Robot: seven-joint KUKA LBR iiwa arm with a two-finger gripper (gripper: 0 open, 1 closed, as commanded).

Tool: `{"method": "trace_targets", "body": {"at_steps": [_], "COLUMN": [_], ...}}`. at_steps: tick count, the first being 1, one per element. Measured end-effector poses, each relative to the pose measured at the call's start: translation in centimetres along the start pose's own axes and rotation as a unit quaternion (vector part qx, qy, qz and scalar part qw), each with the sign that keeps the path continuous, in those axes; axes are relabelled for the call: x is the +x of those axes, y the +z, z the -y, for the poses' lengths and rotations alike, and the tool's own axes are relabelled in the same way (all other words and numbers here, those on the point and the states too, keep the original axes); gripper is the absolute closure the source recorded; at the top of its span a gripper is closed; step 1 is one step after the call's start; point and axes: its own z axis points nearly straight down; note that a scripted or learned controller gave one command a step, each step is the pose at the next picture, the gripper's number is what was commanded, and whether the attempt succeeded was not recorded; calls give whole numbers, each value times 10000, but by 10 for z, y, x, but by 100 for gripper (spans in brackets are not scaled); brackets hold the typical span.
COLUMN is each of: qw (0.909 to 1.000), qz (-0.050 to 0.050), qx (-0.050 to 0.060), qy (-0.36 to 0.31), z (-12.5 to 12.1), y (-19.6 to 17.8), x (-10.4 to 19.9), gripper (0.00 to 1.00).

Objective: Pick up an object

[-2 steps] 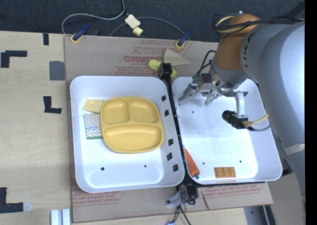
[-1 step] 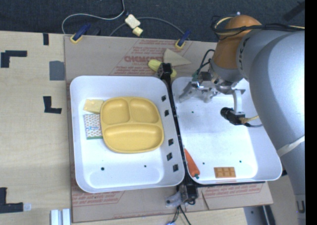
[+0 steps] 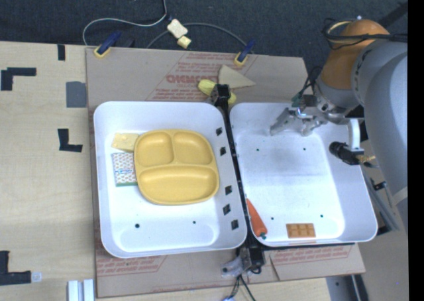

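Two fingers (image 3: 291, 122) spread apart, nothing between them, above the right bin (image 3: 344, 227).

Bins (image 3: 331, 180): white plastic, smooth, faint sheen. Divided plate (image 3: 176, 166): yellow plastic, matt-satin. Base sheet (image 3: 192, 71): brown cardboard, printed, matt. Bench top (image 3: 40, 193): pale wood look. Arm (image 3: 391, 94): grey, smooth; orange band (image 3: 344, 54) glossy.

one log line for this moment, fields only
arm: over right bin far end | gripper: open, holding nothing | left bin: yellow tray | right bin: carrot, orange block
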Motion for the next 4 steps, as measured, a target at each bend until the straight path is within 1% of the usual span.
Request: {"method": "trace_targets", "body": {"at_steps": [1,2,3,4], "qw": [10000,10000,10000,10000], "qz": [-5,9,-33,-24], "qx": [-27,-47,8,36], "qy": [-23,-18,-63,-32], "z": [89,53,43,53], "y": [4,-77,-67,-14], "x": [35,-12,72,94], "gripper": [0,0,0,0]}}
